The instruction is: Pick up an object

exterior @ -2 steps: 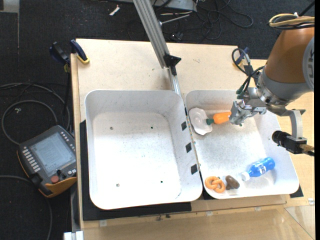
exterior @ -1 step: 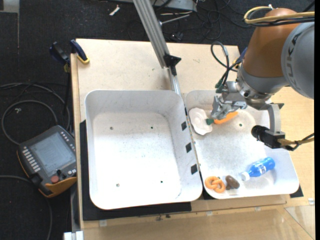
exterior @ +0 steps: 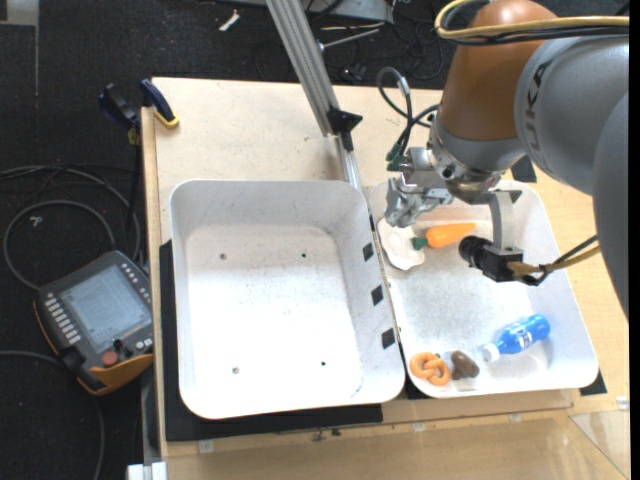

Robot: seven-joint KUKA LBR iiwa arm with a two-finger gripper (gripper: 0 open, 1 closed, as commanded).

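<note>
My gripper [exterior: 403, 211] hangs low over the far left corner of the right bin [exterior: 560, 268], under the grey arm and its orange band. Just below it lies a white rounded object [exterior: 404, 250], partly covered by the gripper. An orange carrot-shaped object [exterior: 449, 234] lies right beside the gripper, touching the white one. Along the near edge of the same bin lie a blue bottle [exterior: 518, 336], a small brown piece [exterior: 464, 365] and an orange pretzel-shaped ring [exterior: 431, 368].
The left bin [exterior: 200, 218] stands beside the right one, their rims meeting near the gripper. A slanted metal rail [exterior: 305, 53] rises behind the bins. A black camera unit [exterior: 490, 258] hangs from the wrist over the right bin.
</note>
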